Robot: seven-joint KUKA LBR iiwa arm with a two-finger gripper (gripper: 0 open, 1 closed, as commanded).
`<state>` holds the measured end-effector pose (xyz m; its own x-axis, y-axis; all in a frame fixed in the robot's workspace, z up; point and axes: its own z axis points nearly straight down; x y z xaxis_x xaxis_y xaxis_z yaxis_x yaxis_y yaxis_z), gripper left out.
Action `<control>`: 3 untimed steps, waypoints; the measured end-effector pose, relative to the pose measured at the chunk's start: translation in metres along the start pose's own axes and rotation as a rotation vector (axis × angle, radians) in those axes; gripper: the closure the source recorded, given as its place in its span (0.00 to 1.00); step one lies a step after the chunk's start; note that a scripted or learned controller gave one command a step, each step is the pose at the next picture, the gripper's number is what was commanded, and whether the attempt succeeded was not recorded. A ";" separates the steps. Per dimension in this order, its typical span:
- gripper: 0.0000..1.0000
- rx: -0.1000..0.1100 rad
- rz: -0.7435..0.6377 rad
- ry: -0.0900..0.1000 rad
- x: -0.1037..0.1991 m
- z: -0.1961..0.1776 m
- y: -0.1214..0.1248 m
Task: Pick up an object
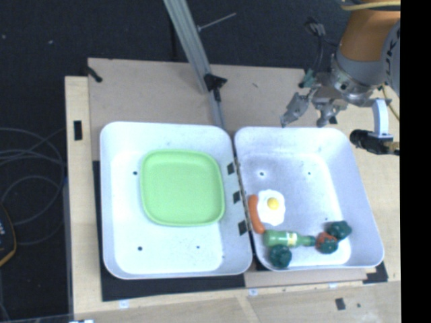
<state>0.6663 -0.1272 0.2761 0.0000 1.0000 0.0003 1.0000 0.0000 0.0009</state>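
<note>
On the left, the green plate point(182, 187) lies flat in the left bin point(114, 180), alone there. In the right bin point(350, 173), the pickable things crowd the near edge: an orange carrot point(255, 214) touching a fried egg point(271, 206), then a green bottle point(286, 238), a dark green lump point(279, 255), and two more small pieces near the corner. My jaws point(310, 115) hang spread and empty above that bin's far rim (well apart from everything). The risk: these items sit so close together that closing on one could nudge its neighbour, or pinch two and drop both.
</note>
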 end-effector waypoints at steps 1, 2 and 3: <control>0.00 0.004 0.001 -0.001 -0.002 0.042 -0.003; 0.00 0.005 0.001 -0.001 -0.005 0.102 0.003; 0.00 0.004 0.001 -0.001 -0.008 0.145 -0.001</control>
<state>0.6657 -0.1356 0.1310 0.0008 1.0000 -0.0006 1.0000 -0.0008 -0.0031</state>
